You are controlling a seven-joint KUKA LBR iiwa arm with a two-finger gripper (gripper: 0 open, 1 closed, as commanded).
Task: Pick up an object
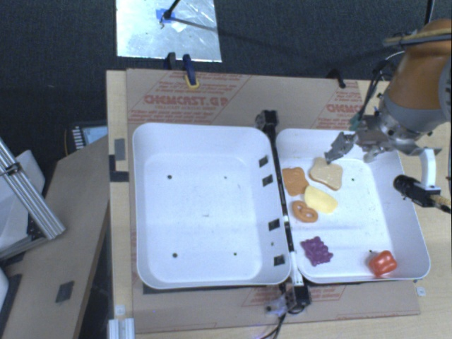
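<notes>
Gripper [340, 147] in the frame's right-centre hovers over the right bin [406, 224], fingers apparently spread and holding nothing, though blurry; bread slice [327, 174] lies just below, crowded by the yellow piece [321, 200]; risk: off-centre close nudges it.

Pincer [337, 151] above bread slice [327, 174]
</notes>
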